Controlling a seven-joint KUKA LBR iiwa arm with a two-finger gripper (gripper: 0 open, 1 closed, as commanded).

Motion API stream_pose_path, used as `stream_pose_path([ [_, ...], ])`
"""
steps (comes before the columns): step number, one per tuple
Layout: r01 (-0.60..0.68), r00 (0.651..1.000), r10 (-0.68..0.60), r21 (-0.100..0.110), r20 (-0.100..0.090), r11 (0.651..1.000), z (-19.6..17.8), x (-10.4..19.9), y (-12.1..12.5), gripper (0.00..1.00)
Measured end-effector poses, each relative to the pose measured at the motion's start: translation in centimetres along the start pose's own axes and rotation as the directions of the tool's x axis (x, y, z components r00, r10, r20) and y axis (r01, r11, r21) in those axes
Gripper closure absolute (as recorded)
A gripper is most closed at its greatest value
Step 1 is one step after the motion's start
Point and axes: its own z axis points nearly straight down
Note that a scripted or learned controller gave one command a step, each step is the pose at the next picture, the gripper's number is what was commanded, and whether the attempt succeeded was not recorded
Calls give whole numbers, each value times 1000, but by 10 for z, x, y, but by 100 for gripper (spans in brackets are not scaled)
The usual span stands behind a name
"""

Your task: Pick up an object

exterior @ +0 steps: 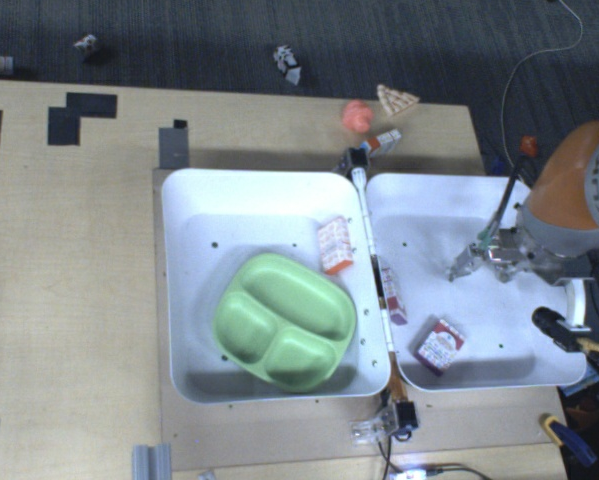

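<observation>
1. Your gripper (471, 261) hovered over the right white bin (419, 208); whether its jaws were open, I could not tell.
2. The small red-and-white carton (439, 346) lay on that bin's floor, apart from your gripper.
3. The green divided plastic plate (284, 320) sat in the left bin (194, 268).

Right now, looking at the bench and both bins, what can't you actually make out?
- Gripper, camera view: too small and blurred to tell its state.
- Small carton in the right bin: label print too small to read.
- Packet by the green divided plate: print blurred.
- Arm's orange band: cut off by the right edge.
</observation>
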Motion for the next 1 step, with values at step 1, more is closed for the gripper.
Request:
stream_pose_path([
  [1,1,1000,-1,4,-2,1000,-38,18,-73,0],
])
